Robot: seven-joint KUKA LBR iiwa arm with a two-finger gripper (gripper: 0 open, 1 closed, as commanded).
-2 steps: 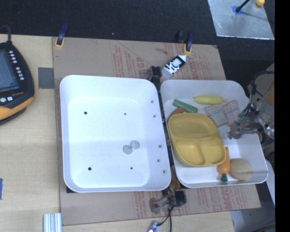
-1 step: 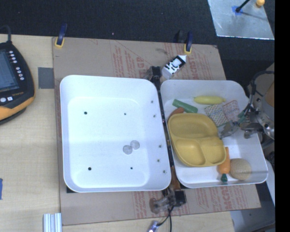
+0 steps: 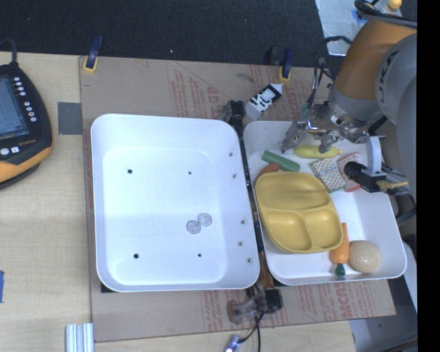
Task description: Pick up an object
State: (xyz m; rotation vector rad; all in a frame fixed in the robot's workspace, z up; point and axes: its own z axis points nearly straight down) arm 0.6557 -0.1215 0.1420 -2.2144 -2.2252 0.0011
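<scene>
The gripper (image 3: 313,141) hangs over the far end of the right bin (image 3: 368,213), low above its floor. Its jaws stand apart, and nothing is clamped between them. Just below them lies a small yellow piece (image 3: 306,152), pale, smooth and slightly curved like a toy banana. It lies flat on the white floor of the bin, close to the far wall. The fingertips look to be on either side of it, but whether they touch it cannot be told.

Beside the yellow piece, toward the divide between the bins, lies a short green stick (image 3: 280,160), set at a slant. On the other side is a small patterned cloth square (image 3: 328,171). A yellow divided plate (image 3: 299,211) takes up the middle of the right bin. Against its near right edge lies an orange carrot (image 3: 342,245) with a green tip, and a beige ball (image 3: 364,256) sits just beside the carrot in the near corner.

The left bin (image 3: 169,174) holds two small silvery discs (image 3: 199,224), touching each other, near its middle. Both bins rest on a brown cardboard sheet (image 3: 169,86), and a control tablet (image 3: 11,127) lies on the bench well to the left.
</scene>
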